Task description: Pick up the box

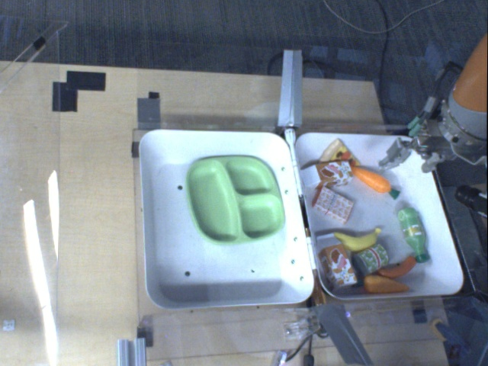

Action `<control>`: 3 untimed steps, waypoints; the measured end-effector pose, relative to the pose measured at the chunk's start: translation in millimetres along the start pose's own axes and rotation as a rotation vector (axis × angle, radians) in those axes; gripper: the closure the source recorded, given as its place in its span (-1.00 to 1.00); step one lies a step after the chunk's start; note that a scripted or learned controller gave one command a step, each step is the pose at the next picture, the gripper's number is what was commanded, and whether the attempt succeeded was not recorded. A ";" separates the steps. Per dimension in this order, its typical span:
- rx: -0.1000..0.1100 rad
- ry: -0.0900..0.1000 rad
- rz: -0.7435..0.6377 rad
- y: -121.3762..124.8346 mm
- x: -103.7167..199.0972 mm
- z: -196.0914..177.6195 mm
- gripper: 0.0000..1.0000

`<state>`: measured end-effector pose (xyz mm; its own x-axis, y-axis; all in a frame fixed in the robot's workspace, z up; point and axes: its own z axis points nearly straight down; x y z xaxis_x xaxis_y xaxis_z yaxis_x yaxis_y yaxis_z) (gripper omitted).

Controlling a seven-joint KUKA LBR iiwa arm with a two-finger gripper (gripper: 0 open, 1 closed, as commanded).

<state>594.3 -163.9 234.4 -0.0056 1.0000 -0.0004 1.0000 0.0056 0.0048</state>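
Two white bins side by side on the bench (91,227) — divider rail between, presumably to keep sorted from unsorted. Left bin (164,273): green sectioned tray (232,198), set square in the middle, likely as a drop target. Right bin (450,269): crowded. Box (333,203), red-checked, lying flat near the left wall, just beside a carton (335,168) and a carrot (371,180); banana (358,239) and green bottle (412,233) lower down. Hand (406,152) hovering at the upper right rim, well apart from the box — spread or pressed together, cannot tell. Holding nothing visible.
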 end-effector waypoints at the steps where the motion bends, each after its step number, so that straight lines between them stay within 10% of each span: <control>1: -0.006 0.000 0.041 -24.5 37.6 129.0 -1.00; 2: 0.048 0.007 0.176 38.9 35.1 144.3 -1.00; 3: 0.005 -0.009 0.173 32.1 70.1 142.9 -1.00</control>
<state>626.6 -93.6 91.6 0.1664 0.9860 -0.0085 0.9861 -0.1664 0.0009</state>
